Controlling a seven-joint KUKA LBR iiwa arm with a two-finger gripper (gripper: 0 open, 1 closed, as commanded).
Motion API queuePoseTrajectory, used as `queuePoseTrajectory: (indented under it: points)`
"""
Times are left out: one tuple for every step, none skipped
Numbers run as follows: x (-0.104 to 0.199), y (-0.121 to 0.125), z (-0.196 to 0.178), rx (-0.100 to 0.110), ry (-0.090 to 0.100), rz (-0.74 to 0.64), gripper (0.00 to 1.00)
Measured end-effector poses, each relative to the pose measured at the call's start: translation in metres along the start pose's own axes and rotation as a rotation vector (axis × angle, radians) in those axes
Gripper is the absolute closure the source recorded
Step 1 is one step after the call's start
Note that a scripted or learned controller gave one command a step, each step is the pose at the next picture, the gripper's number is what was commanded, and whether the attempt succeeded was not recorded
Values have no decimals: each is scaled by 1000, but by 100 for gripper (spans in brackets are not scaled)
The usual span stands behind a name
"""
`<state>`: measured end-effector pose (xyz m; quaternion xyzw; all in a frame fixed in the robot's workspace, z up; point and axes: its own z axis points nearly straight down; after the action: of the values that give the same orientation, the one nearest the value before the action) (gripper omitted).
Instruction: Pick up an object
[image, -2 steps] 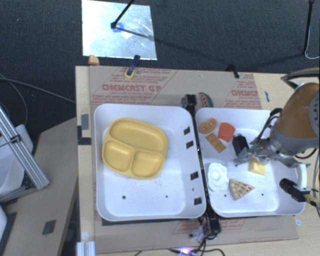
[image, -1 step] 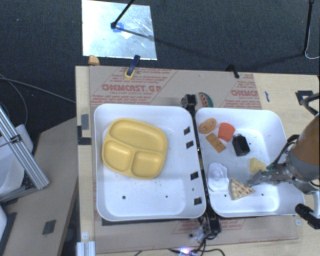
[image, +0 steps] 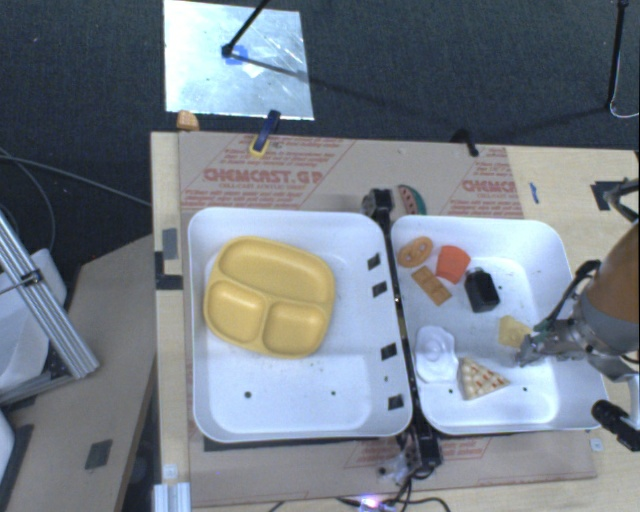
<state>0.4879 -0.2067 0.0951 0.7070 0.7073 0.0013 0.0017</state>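
My gripper (image: 533, 348) hangs low over the right part of the right bin (image: 540, 240), with the grey arm (image: 608, 312) coming in from the right edge. Its tip is right beside a small yellow cheese-like piece (image: 512, 329), and I cannot tell whether they touch. A pizza slice (image: 483, 380) lies just left of and below the tip. Further left are a white crumpled item (image: 435, 353), a black block (image: 481, 290), a red-orange block (image: 453, 262), a tan cracker (image: 432, 287) and a round orange-brown piece (image: 415, 250).
The left bin (image: 290, 400) holds a yellow divided plate (image: 269, 295). A black divider rail (image: 396, 310) with clips runs between the bins. Cardboard (image: 300, 175) lies under both bins, with a small blue-and-yellow item (image: 265, 133) at its far edge.
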Motion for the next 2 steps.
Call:
queuePoseTrajectory:
  points:
    - [53, 0, -46, 1, 1, -7, 100]
    - [123, 2, -66, 1, 2, -10, 100]
